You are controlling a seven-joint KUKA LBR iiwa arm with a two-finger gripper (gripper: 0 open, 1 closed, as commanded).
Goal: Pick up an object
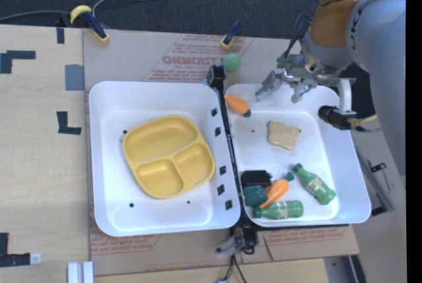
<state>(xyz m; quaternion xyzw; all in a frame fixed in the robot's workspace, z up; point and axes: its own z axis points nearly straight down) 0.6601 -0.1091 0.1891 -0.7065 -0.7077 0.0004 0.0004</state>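
Nothing picked yet: your gripper (283, 85) hangs with fingers apart and empty above the right bin (343, 163), toast (283, 135) untouched below.

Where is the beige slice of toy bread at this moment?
The beige slice of toy bread lies in the right white bin, toward its far end, right of the orange toy carrot.

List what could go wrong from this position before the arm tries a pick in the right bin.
1. The gripper hangs open over the right bin's back rim; descending here it may strike the rim.
2. The carrot leans against the divider, leaving little finger room.
3. The green bottles and second carrot lie clustered, so fingers may nudge neighbours.
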